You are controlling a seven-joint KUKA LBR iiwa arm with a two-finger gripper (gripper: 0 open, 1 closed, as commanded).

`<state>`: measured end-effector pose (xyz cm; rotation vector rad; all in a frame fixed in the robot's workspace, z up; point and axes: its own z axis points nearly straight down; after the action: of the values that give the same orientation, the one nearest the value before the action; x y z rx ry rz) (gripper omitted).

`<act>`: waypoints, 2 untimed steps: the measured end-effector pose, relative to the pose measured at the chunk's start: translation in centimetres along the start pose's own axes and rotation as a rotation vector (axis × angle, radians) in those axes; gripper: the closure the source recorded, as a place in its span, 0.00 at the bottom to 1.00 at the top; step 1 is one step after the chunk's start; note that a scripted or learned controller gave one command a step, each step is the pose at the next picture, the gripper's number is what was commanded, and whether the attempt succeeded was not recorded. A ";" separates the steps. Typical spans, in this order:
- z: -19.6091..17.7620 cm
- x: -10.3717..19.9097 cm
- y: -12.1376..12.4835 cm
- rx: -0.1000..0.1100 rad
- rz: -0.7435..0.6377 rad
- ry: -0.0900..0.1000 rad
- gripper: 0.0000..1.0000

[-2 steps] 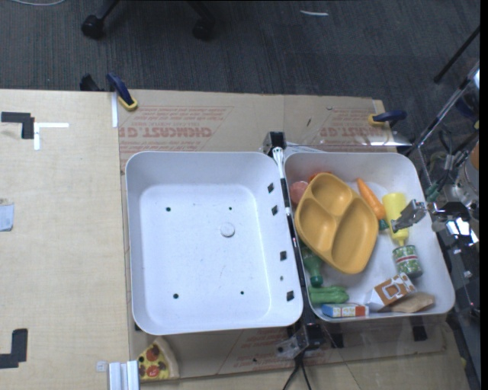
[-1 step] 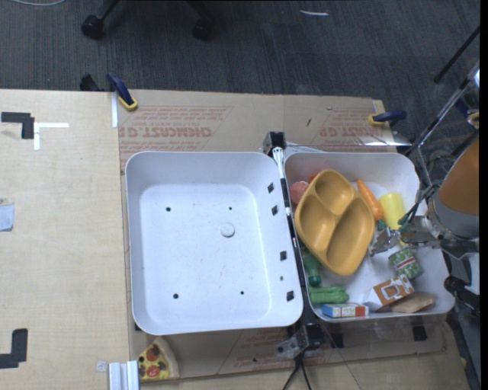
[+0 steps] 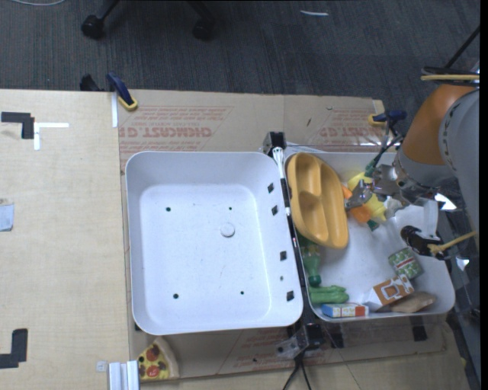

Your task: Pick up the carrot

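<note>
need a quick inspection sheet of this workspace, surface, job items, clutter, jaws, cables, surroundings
surface: left bin and right bin side by side on cardboard.
job's things: carrot, orange, by the gripper.
clutter: yellow tray tilted on the divider; green toys; small boxes.
grippers: low over the right bin; jaws' state unclear.
cables: black cable at the front edge.
surroundings: clamps, pizza toy, chair base.
</note>
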<state>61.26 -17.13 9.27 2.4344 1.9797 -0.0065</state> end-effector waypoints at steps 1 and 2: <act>0.0 2.5 -4.6 0.002 0.042 0.000 0.00; 0.0 3.1 0.9 0.000 0.261 -0.002 0.00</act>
<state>62.73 -14.31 9.25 2.6699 1.6449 -0.0086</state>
